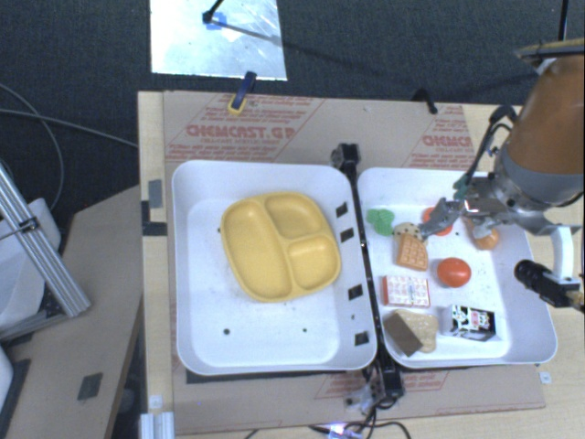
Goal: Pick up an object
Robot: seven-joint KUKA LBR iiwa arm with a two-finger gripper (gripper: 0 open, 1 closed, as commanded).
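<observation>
The right bin (539, 337) holds several small objects. A green piece (379, 218) lies at its upper left, with a waffle-like cracker (411, 249) below it. A red tomato (454, 270) sits mid-bin, and an orange-brown item (485, 238) lies to its upper right. A pink-and-white checkered block (405, 291), a brown bread slice (410, 331) and a black-and-white box (472, 321) lie along the near side. My gripper (445, 214) hangs low over the bin's upper middle, right above a red-orange piece (433, 225) that it partly hides.
The left bin (196, 337) holds a yellow divided plate (280, 245). A black divider (361, 263) runs between the bins. The arm's grey and orange body (548, 144) overhangs the right bin's far right corner. A black part (546, 284) juts over the right rim.
</observation>
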